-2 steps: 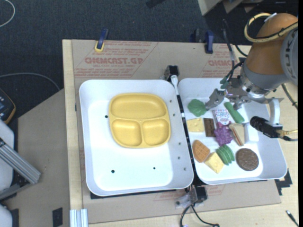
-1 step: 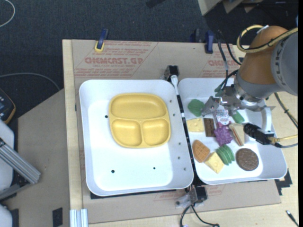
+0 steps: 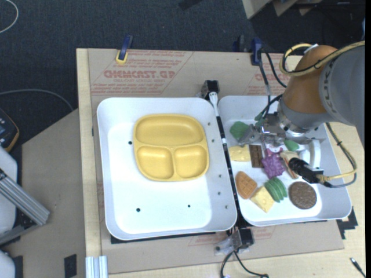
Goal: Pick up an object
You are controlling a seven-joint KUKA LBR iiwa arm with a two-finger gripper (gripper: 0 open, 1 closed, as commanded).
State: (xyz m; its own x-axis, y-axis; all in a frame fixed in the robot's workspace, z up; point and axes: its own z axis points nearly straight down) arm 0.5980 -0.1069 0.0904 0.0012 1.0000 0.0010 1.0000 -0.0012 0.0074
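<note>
Camera view: we look down on a pale wooden bench covered with a cardboard sheet printed in red letters, dark carpet beyond it, a yellow clamp at the board's 11 o'clock corner and a blue one towards 1 o'clock. Two shallow white bins sit side by side. The left bin carries a yellow plastic tray, smooth and glossy, with three rounded compartments, its long side running 9 to 3 o'clock.

The right bin is crowded with toy food. There's a green leafy piece at 11 o'clock, a pale yellow block below it, a brown bar standing with its long axis 12 to 6, a knobbly purple cluster in the middle, a waffle-textured orange piece, a yellow wedge, a ribbed green piece and a round speckled brown disc at 5 o'clock.

The grey arm with its orange band comes in from 3 o'clock, and the gripper hangs over the bin's upper middle, just above the brown bar and purple cluster. How wide it stands, or whether it grips anything, I cannot tell.
</note>
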